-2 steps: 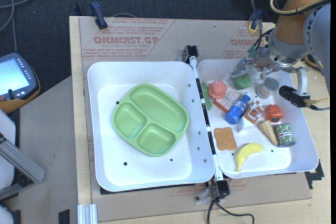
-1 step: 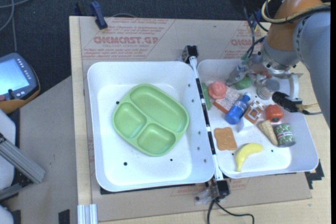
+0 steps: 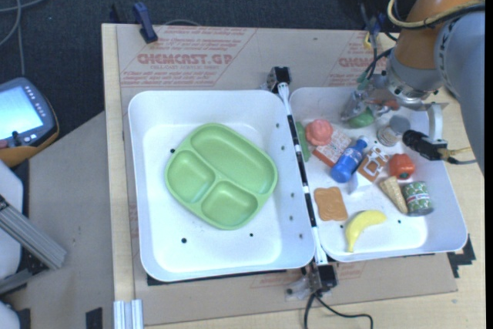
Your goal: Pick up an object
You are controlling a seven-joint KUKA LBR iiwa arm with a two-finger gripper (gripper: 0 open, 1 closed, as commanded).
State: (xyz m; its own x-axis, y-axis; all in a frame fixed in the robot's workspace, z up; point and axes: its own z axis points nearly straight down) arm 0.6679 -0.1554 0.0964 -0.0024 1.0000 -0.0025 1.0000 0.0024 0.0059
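Gripper: the gripper [image 3: 363, 105] hangs low over the far end of the right bin [image 3: 412, 239], under the orange-banded wrist; how wide it stands cannot be told.
Nearest thing: a small green object [image 3: 359, 119] lies right at the gripper's tip; whether they touch is unclear.
Close by: a pink ball [image 3: 318, 131] to the left and a grey round piece [image 3: 387, 136] just in front.
Mid-bin crowd: a blue bottle [image 3: 350, 159] leans across a red box [image 3: 330, 152], beside a patterned packet [image 3: 375, 164] and a red tomato [image 3: 401, 165].
Near end: a green can [image 3: 418, 196], a tan wedge [image 3: 394, 193], a brown toast slice [image 3: 331, 204] and a banana [image 3: 362, 226].
Left bin: the left bin [image 3: 154, 227] holds a green divided plate [image 3: 222, 175], well apart from the gripper.
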